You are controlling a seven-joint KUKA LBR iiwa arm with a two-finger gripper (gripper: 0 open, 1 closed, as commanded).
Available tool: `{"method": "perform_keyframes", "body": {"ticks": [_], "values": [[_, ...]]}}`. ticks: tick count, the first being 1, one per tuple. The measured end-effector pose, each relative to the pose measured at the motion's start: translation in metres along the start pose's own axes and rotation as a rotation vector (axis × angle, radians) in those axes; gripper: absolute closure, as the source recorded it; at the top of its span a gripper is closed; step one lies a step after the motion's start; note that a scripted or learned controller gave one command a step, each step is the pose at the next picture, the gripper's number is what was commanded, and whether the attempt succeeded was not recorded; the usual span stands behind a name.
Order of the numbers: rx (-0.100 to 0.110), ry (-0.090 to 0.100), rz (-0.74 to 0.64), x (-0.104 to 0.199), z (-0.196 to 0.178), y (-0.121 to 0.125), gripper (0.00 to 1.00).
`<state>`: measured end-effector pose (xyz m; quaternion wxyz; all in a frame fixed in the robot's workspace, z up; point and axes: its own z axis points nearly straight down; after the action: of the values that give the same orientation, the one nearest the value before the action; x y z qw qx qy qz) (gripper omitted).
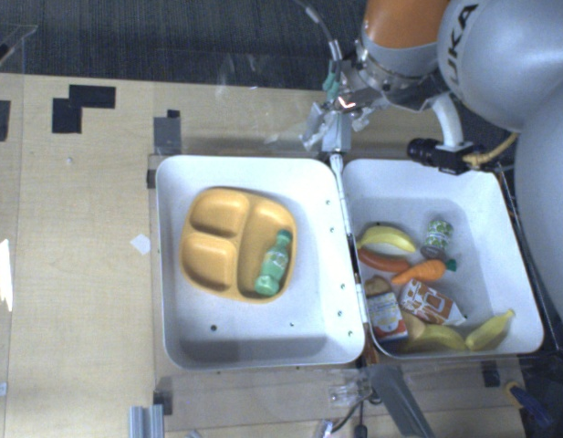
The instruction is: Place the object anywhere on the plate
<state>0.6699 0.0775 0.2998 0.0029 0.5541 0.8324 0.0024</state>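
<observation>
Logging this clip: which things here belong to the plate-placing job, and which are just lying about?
Job: yellow divided plastic plate in left bin; green plastic bottle lying on it; gripper.
Lying about, right bin: bananas, orange carrot, small carton.

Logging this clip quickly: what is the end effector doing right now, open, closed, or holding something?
End effector: raised above the bins' far edge, nothing visible between its fingers; open or closed cannot be told.

Pale wooden bench (71,272), black markers (80,106), dark carpeted floor (172,16) behind
</observation>
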Motion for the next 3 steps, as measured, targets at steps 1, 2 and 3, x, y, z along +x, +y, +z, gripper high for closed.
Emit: {"method": "perform_keyframes", "body": {"ticks": [1,2,3], "values": [[-0.002,0.000,-0.046,-0.0028,-0.1375,-0.0007,0.00],[-0.001,0.000,-0.047,-0.0027,-0.1369,-0.0006,0.00],[-0.001,0.000,-0.047,-0.0027,-0.1369,-0.0006,0.00]]}}
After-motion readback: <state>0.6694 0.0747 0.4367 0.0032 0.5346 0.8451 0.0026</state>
